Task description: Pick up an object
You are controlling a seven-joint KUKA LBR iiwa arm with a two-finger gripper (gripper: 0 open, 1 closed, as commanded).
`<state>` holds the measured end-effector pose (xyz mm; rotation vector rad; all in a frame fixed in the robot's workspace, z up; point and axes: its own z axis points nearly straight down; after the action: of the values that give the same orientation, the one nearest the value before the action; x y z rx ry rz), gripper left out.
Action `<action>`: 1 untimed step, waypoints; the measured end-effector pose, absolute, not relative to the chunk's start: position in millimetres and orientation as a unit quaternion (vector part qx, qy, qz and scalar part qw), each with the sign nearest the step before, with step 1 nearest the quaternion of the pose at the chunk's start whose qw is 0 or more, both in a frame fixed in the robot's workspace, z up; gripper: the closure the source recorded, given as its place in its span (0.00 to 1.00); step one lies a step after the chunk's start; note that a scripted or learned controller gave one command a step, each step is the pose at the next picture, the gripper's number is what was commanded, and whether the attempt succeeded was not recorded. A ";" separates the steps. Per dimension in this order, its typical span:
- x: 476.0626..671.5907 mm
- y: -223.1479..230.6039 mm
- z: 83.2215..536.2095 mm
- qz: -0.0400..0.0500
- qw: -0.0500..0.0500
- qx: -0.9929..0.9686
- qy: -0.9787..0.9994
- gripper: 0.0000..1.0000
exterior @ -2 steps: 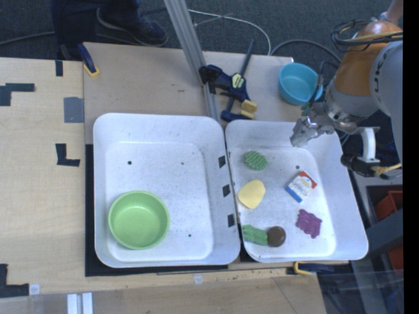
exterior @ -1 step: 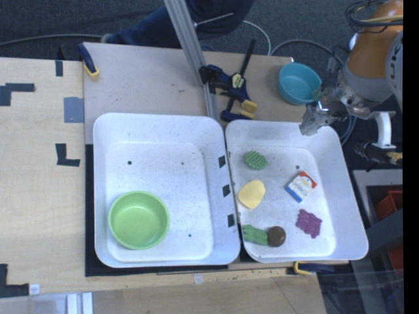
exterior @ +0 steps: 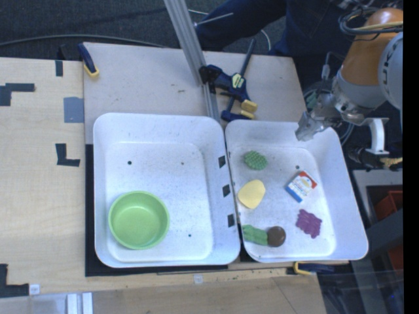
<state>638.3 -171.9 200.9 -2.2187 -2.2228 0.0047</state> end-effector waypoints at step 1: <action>637.9 -111.2 197.5 0.000 0.001 -0.705 -0.709 1.00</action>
<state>637.9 -111.2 197.5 -2.2123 -2.2266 0.0006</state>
